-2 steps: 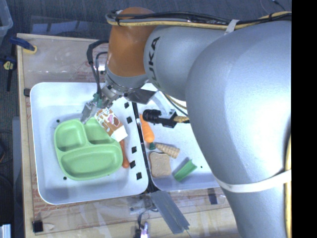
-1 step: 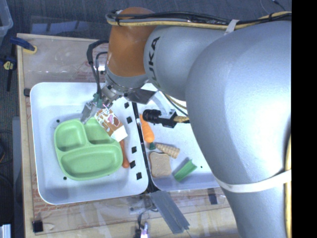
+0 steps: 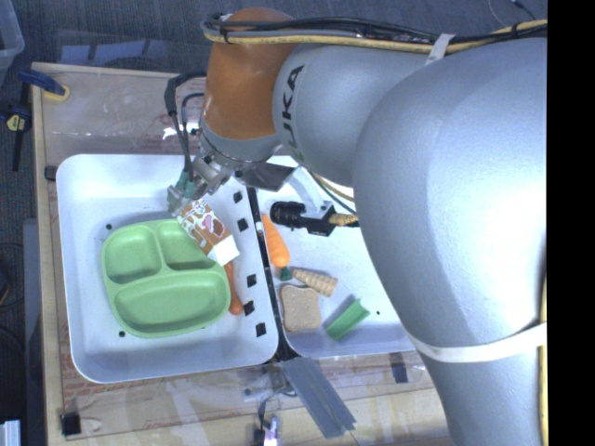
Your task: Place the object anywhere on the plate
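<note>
The green divided plate (image 3: 165,284) lies in the left white bin (image 3: 79,212). Over the plate's far right corner my gripper (image 3: 189,193) reaches down from the orange wrist band. It is shut on the top end of a small brown-and-white patterned packet (image 3: 208,231) with a white label. The packet slants down to the right from the fingers. Its lower end is over the plate's right rim; whether it touches the plate cannot be told.
An orange stick (image 3: 234,297) lies between the plate and the bins' dividing wall. The right bin (image 3: 372,337) holds a carrot (image 3: 276,241), a waffle cone (image 3: 312,281), a bread slice (image 3: 299,310) and a green block (image 3: 346,318). The arm's bulk covers the right side.
</note>
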Controlling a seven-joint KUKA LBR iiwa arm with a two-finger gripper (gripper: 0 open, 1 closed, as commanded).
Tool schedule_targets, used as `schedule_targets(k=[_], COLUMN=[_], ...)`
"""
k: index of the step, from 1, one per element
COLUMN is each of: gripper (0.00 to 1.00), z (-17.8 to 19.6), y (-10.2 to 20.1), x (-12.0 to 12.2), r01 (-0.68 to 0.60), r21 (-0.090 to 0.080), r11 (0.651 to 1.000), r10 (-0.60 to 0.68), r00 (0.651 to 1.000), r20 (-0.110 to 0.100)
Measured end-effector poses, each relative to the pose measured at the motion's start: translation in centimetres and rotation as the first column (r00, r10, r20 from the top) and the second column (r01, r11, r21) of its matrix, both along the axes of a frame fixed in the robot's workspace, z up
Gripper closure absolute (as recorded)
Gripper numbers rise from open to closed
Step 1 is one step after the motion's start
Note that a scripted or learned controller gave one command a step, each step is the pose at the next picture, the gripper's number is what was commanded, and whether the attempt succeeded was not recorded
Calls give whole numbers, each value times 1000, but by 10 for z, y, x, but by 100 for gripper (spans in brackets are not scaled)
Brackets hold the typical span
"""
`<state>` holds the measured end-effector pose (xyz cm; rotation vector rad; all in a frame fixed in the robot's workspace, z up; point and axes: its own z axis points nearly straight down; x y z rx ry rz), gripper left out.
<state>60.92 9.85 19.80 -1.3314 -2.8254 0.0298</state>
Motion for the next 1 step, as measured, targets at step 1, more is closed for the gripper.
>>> schedule_targets(k=[1], gripper=[0], z=[0], y=[0], x=[0], r01=[0], r21=[0], r11=[1000], r10=[0], r00=[1000], r20=[0])
